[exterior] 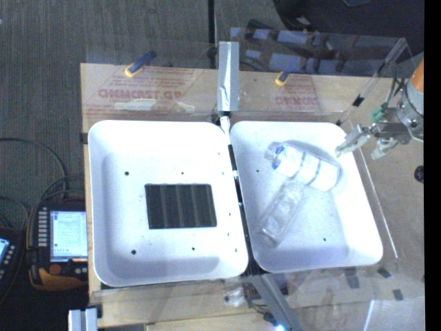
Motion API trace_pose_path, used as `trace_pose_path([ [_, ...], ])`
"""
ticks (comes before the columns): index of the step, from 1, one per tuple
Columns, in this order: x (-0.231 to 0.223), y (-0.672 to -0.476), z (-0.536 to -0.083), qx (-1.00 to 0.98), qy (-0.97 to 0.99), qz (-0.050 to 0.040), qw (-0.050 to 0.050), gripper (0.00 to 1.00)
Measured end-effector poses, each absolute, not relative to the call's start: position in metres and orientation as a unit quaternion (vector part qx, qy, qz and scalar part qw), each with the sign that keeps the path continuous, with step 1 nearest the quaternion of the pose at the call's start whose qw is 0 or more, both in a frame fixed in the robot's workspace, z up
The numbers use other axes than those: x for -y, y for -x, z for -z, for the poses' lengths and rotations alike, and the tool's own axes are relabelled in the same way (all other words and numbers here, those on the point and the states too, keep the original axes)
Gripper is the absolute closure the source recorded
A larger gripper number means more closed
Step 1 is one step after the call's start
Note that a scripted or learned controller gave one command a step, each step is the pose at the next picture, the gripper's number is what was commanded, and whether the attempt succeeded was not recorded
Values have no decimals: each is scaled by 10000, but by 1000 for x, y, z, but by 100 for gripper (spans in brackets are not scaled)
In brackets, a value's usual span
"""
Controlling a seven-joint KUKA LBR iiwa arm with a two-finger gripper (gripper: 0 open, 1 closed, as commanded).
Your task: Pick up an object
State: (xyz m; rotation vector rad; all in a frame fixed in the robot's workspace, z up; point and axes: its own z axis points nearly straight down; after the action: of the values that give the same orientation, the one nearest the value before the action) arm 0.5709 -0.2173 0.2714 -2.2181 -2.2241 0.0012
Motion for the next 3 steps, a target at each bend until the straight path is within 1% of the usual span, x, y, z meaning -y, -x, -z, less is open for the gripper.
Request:
trace_pose_path([
  [1,135,-622,-182,7776,6288,-2,5,0],
  [2,113,-649,-94,8043,5942,-3,-11,0],
  [3,121,-613,-92,8020,5973,38,-65,0],
])
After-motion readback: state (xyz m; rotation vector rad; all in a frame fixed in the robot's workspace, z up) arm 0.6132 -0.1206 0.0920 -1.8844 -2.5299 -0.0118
